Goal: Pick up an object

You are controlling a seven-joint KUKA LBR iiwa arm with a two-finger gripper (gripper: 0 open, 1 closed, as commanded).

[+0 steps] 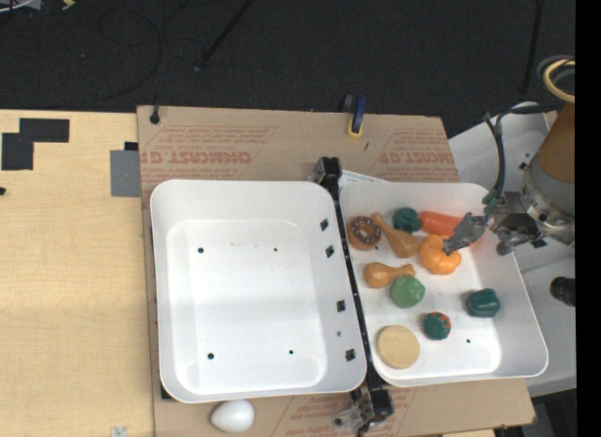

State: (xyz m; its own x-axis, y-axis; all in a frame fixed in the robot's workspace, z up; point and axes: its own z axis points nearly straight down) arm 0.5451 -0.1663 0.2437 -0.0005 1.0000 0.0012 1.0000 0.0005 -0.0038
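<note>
Orange toy fruit (437,255) sits in the right bin (526,355), right by the gripper (465,234). Gripper tip is just at its top edge; can't tell if it's open or shut, & nothing looks held. Toy is prob. light hard plastic, round & slippery, so best to pinch it across the middle. Count in right bin: 4 green toys, 1 donut (364,231), 2 tan drumstick shapes, 1 carrot (438,222), 1 round cookie (397,346), 1 orange fruit. Left bin (174,238) is next to it. 1 white egg (232,415) lies outside, below the left bin.

Two white bins (246,202) — nine toy foods (408,291), one white egg (232,415)
</note>
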